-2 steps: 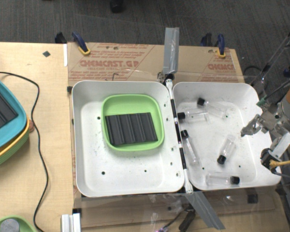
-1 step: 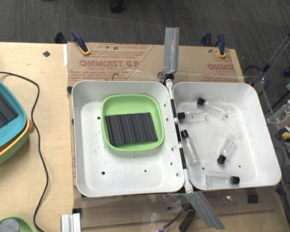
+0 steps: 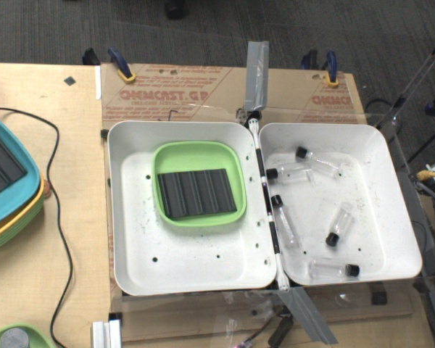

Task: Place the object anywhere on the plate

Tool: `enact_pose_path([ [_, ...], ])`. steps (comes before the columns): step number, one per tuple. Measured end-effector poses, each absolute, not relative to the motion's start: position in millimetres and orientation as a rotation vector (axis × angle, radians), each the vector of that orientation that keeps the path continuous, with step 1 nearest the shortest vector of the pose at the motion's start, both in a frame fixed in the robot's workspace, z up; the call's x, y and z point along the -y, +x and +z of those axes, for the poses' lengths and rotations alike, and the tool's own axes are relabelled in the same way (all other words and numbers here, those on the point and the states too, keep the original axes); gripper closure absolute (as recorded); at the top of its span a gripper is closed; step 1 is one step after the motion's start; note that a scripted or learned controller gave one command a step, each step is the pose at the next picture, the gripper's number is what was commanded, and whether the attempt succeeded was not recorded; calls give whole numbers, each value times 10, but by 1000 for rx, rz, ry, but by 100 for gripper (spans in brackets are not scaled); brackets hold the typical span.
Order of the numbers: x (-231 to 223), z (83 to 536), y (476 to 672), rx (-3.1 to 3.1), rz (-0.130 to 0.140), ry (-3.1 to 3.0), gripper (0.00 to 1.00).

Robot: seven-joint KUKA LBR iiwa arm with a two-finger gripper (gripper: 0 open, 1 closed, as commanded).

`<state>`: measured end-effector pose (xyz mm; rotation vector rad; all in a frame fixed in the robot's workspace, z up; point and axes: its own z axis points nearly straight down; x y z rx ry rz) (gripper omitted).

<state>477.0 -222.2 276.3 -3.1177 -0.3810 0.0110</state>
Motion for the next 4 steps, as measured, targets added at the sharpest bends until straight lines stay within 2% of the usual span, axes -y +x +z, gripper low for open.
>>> enact_pose_path([
  [4,2212,2362,4769,319,11,-3123,0],
])
